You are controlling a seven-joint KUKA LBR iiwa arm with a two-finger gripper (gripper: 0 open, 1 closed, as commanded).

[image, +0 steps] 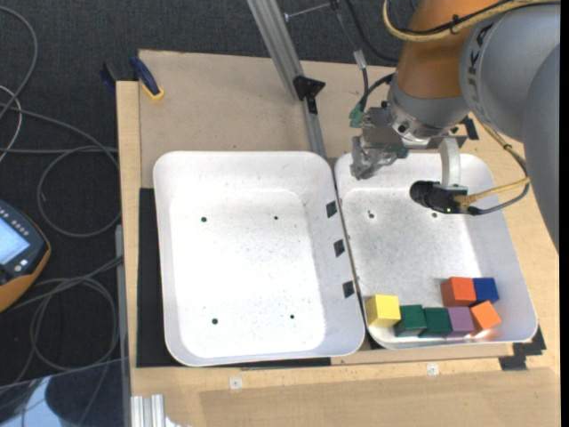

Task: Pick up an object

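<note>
I've got the claw (366, 163) hanging over the far left corner of the right bin (507, 238), close to the rim it shares with the left bin (173, 238). Nothing sits between the fingers that I can see, and from up here I can't tell whether they're apart or together; they read as one grey lump under the wrist.

All the blocks are bunched at the near edge of that right bin, well away from the claw: yellow block (384, 309) nearest the shared rim, two green blocks (424, 319) next to it, a purple block (460, 319) beyond, then red block (460, 288), blue block (485, 287) and orange block (485, 315) at the near right corner.

My worry: if the claw drops where it hangs, I judge it closes on bare floor or clips the rim. And that cluster is tight, blocks touching each other and hugging the wall. I reckon fingers coming down there could land on top of a neighbour, or shove the blocks aside. Yellow, at the row's end, looks the easiest.
</note>
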